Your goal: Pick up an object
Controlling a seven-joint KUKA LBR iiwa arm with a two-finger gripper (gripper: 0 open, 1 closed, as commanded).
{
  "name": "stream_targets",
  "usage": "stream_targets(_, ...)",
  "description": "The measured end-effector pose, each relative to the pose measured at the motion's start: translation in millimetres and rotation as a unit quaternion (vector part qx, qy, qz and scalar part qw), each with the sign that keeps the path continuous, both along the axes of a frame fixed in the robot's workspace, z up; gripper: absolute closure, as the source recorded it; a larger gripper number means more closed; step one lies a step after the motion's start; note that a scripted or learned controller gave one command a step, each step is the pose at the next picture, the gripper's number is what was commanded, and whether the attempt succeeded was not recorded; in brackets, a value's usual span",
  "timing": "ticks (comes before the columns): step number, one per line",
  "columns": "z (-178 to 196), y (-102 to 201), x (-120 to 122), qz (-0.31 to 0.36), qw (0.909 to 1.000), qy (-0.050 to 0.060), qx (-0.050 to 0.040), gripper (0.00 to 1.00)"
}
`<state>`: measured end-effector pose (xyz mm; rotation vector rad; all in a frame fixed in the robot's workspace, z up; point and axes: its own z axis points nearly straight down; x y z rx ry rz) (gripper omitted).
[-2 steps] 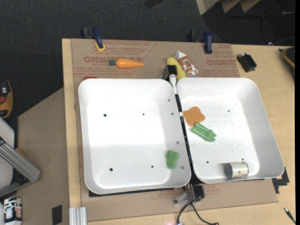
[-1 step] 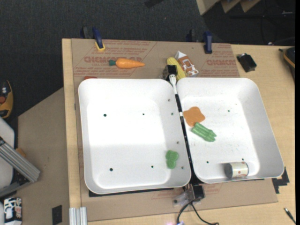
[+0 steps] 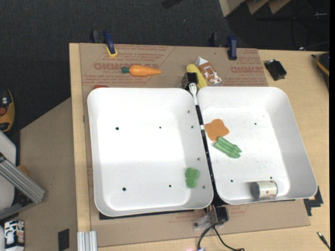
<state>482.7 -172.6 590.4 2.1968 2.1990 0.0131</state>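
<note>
On surface: two white bins w/ small items, several to pick from.
Left bin (image 3: 141,150) has one green lump (image 3: 192,177) near its front-right corner, close to the wall shared w/ the right bin (image 3: 267,129). Right bin: orange piece (image 3: 215,128) by its left wall, green pod (image 3: 227,147) just in front of it, the two touching or overlapping; grey-white can (image 3: 264,190) lies on its side at the front rim. Behind the bins on the cardboard sheet (image 3: 78,140): carrot (image 3: 141,71) behind left bin, yellow item (image 3: 192,71) and orange-white packet (image 3: 209,73) side by side at the gap between bins. Blue clamps (image 3: 110,43) at the back edge. Gripper state: can't tell.
</note>
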Motion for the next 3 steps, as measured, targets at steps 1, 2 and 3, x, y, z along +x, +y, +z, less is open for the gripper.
stream_targets(1, -1, 0, 0, 0.000, 1.0000, 0.001, 0.0002, 0.00)
stream_targets(2, 11, 0, 1, 0.000, 1.0000, -0.002, -0.0016, 1.00)
stream_targets(3, 10, 0, 1, 0.000, 1.0000, -0.002, -0.0013, 0.00)
